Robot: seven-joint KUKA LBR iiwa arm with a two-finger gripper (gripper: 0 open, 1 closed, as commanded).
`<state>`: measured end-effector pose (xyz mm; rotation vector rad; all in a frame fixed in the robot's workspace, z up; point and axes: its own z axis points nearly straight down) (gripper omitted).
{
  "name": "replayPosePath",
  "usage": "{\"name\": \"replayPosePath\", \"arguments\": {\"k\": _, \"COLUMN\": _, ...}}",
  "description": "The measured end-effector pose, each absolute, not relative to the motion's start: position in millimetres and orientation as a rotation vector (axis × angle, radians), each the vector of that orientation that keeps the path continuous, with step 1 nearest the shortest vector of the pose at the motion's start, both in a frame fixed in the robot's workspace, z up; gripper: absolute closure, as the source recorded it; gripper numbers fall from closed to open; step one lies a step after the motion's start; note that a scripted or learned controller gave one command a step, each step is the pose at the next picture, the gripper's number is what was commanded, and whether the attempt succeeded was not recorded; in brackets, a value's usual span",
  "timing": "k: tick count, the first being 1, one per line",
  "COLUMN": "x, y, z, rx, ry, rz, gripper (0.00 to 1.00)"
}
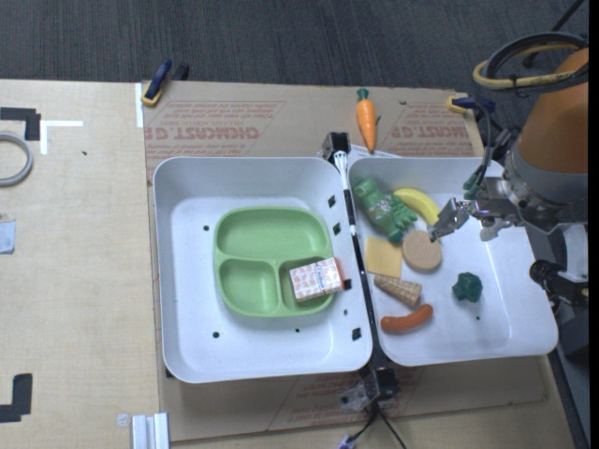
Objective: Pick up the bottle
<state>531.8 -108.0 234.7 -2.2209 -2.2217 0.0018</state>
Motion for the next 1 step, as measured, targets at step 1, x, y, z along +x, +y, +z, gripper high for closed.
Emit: {"name": "replayPosePath", "arguments": {"k": 1, "x": 532.1, "y": -108.4, "z": 244.0, "rx": -2.223, "ry": -2.22, "rz": 0.003, "gripper": 1.0}}
